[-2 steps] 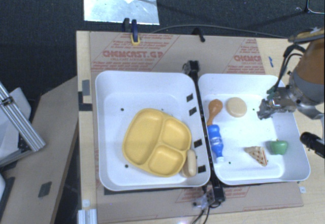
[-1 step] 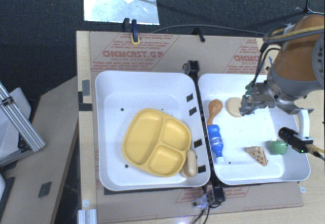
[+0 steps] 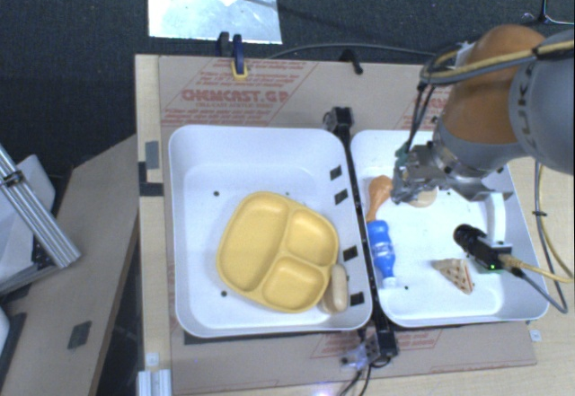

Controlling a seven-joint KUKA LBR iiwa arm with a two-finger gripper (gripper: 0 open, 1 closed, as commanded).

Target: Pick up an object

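Two white bins on the bench [image 3: 153,233], folks: the left bin [image 3: 202,161] at nine o'clock, the right bin [image 3: 422,303] at three. Left bin count is two: one yellow plate [image 3: 269,246] with three compartments, and one bread roll [image 3: 339,288] at its five o'clock. Right bin count is four: one blue bottle [image 3: 381,250], one orange carrot-shaped piece [image 3: 380,193], one pale round lump [image 3: 422,199], partly hidden, and one tan wedge [image 3: 455,275]. That's six loose things, no doubles.
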